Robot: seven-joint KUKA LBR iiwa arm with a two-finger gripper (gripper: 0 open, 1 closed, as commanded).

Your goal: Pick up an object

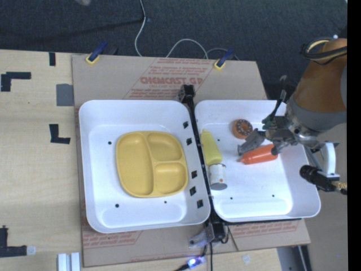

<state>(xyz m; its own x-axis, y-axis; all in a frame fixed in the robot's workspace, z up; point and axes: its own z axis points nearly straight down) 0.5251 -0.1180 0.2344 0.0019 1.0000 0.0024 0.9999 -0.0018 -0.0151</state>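
Bench with cardboard sheet point(169, 83), bearing two shallow bins side by side. Left bin point(96, 123): one yellow divided plate point(151, 164), lying flat near its middle. Right bin point(282, 202): my arm point(321, 95), entering from the right edge; a yellow block point(211, 148) against the left wall, long axis running away from the camera; a small white cup point(218, 174) touching the block's near end; an orange carrot point(259, 155); a small round brown-and-orange disc point(243, 128) just beyond it. My pincer point(265, 143) hangs directly above the carrot's upper side — whether its tips are spread or drawn together I cannot tell, as dark metal overlaps the carrot. The carrot is the nearest candidate: it lies right beneath me, long axis left to right across the bin, slightly tilted — so, by my judgement, a grip across its narrow width would suit.
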